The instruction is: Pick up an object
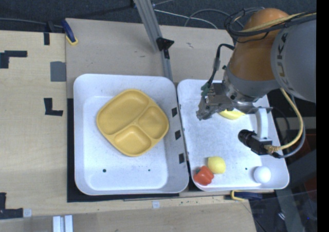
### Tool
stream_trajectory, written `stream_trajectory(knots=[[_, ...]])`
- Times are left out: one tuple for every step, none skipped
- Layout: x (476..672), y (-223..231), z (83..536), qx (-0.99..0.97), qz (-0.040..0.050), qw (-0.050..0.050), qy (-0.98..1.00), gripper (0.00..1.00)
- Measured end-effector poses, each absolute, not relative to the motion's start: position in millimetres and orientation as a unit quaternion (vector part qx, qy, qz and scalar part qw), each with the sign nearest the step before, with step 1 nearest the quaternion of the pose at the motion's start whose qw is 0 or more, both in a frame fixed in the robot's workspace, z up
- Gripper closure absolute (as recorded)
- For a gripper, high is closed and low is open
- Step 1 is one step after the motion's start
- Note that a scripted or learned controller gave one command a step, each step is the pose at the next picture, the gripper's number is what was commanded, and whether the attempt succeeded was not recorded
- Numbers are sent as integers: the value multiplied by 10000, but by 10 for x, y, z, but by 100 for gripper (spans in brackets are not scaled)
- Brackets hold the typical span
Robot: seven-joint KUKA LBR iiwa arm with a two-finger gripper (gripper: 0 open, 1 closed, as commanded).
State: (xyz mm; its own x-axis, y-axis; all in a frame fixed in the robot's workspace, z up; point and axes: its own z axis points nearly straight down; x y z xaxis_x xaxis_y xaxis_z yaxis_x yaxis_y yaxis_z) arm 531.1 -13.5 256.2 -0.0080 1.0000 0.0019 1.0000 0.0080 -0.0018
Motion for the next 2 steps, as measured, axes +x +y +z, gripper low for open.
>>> stream_trajectory(knots=[[5262, 422, 2537, -7045, 4, 13, -7097, 100], [5311, 926, 2498, -7047, 5, 12, -7095, 100]])
